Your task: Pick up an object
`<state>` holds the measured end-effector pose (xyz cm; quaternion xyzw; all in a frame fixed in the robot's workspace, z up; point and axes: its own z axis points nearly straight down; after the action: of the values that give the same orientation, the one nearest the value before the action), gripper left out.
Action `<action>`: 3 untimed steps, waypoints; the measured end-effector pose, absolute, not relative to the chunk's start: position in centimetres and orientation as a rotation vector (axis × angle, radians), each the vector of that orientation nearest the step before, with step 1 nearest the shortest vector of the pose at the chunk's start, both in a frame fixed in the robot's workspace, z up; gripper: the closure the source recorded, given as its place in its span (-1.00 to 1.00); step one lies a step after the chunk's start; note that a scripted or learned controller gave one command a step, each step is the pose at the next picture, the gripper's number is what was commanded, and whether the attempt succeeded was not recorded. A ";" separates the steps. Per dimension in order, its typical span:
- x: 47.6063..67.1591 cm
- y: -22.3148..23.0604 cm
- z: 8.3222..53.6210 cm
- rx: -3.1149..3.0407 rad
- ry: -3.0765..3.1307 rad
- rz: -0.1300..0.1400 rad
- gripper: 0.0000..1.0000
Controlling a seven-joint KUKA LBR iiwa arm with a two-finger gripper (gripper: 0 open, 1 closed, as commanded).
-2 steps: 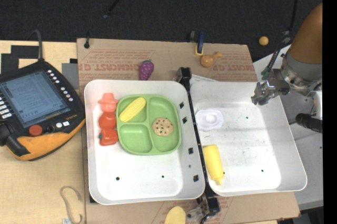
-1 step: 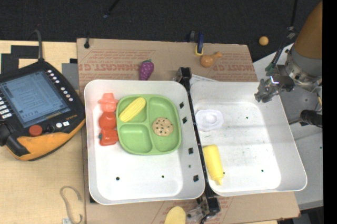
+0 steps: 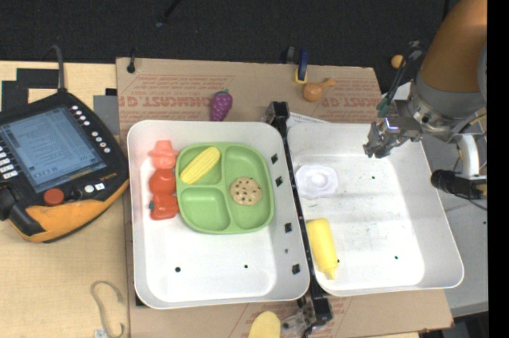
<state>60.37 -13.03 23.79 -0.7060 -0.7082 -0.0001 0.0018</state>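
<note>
The grey arm with its orange band reached in from the right, and its dark two-finger gripper hung over the upper right part of the right-hand shallow white bin, close to that bin's far rim; whether anything was clamped in the tool could not be told, since its tip was small and dark against the white floor. In that same bin a yellow plastic banana-like piece lay near the left wall toward the front, and a pale round white lid-like object rested farther back, well apart from the gripper. The left-hand shallow white bin held a green plastic divided plate with a yellow toy corn cob in its upper left compartment and a round brown toy cookie in its right compartment; a red and pink plastic bottle-shaped toy lay just beside the plate's left edge. Behind the bins, on the brown cardboard sheet, sat a purple toy grape cluster and a small orange pear-shaped toy. A black and orange handheld control pendant rested on the bench to the left, and another yellow rounded toy lay in front of the bins
</note>
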 end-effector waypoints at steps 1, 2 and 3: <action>59.8 -8.7 23.6 -2.216 -2.221 0.002 1.00; 59.5 -7.5 22.4 -2.219 -2.219 0.003 1.00; 59.5 -6.9 21.7 -2.220 -2.219 0.004 1.00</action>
<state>59.53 -6.87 21.73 -0.7072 -0.7070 0.0012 0.0015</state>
